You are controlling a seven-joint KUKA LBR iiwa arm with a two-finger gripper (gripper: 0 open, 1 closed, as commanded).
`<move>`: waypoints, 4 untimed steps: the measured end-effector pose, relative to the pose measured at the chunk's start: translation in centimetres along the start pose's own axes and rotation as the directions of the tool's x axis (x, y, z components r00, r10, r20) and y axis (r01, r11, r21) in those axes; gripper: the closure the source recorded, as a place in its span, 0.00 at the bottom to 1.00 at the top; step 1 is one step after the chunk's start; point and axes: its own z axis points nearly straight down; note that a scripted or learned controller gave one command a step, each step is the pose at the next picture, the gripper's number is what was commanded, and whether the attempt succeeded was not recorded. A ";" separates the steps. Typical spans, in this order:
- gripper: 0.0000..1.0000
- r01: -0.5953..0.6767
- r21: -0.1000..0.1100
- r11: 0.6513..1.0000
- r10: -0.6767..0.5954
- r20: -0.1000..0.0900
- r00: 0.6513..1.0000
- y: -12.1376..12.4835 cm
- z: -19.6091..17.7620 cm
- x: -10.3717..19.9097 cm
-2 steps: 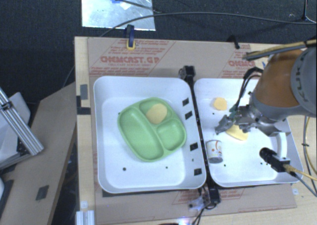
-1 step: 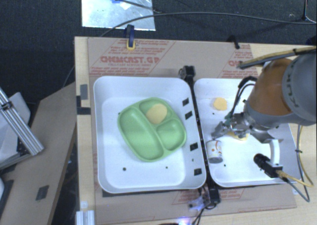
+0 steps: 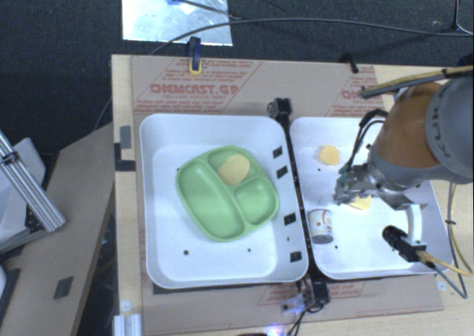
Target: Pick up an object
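My gripper (image 3: 346, 192) reaches low into the right bin (image 3: 326, 257), right beside a pale yellow piece (image 3: 361, 203) that lies just to its right. A round yellow-orange item (image 3: 329, 155) rests farther back in that bin. A small can with a white and dark label (image 3: 320, 226) lies near the bin's left wall, in front of the gripper. In the left bin (image 3: 170, 253) a green divided plate (image 3: 222, 194) carries a yellow round object (image 3: 235, 169) in its back compartment.
A black divider with clips (image 3: 290, 179) runs between the two bins. The arm's grey body and orange band (image 3: 415, 135) hang over the right bin's back right. A black cable fitting (image 3: 404, 244) sits at the bin's front right. Brown board (image 3: 222, 83) lies behind the bins.
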 end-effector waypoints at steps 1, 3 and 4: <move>1.00 0.003 -0.003 1.000 -0.003 0.000 1.000 -0.8 -5.3 0.3; 1.00 0.004 -0.003 1.000 -0.004 0.000 1.000 0.0 -12.9 -0.3; 1.00 0.009 0.001 1.000 -0.009 -0.003 1.000 -0.5 -11.6 5.2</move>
